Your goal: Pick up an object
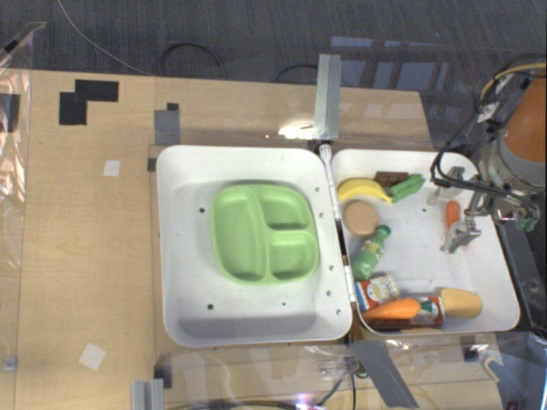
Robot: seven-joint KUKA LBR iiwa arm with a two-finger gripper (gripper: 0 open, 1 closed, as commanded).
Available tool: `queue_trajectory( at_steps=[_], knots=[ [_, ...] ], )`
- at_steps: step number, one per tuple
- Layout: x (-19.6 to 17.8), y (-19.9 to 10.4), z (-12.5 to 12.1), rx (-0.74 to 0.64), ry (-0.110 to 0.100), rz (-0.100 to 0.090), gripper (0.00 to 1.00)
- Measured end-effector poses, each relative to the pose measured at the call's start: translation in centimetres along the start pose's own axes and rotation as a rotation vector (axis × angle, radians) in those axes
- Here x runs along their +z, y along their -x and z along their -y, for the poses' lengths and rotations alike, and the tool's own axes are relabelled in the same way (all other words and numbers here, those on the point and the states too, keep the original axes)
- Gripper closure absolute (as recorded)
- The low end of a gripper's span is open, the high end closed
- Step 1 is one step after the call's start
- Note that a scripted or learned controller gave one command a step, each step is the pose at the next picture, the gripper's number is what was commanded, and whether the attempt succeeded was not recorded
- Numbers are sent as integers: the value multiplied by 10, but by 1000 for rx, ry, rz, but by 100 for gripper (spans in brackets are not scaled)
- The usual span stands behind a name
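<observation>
Nearest the camera, at the front edge of the right bin (504,310), a carrot (395,310) is laid across a red-labelled packet (385,293), with a tan bun-like item (460,302) just beside them. Further back, a green bottle (370,253), a round brown item (360,219), a banana (362,190), a dark block (391,178) and a green pod-shaped piece (408,186) are crowded along the left wall. A small orange piece (452,213) is seen alone near the gripper (459,239), which is lowered over bare bin floor; nothing is seen between its fingers, and whether they are parted cannot be told.

A miss is judged likely: the gripper may be closed on bare floor, the orange piece may be nudged aside, and stacked or rounded items may be rolled or dragged out of the grasp.

The left bin (179,229) is occupied by a green divided tray (265,233). Both bins are carried on a pale wooden bench (77,254), marked with black patches, beyond which dark carpet (214,15) and a loose cable are visible.
</observation>
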State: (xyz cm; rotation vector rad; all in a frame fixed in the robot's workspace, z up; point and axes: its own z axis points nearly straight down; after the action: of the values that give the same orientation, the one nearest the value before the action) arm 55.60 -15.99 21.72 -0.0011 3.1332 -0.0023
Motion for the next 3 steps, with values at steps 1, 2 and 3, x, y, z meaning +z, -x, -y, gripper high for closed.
queue_trajectory(
  at_steps=[1,2,3],
  knots=[
    [115,-40,-13,-470,-5,13,0],
    [125,-34,-58,-397,-6,16,0],
    [127,23,-60,-547,-4,10,0]
  ],
)
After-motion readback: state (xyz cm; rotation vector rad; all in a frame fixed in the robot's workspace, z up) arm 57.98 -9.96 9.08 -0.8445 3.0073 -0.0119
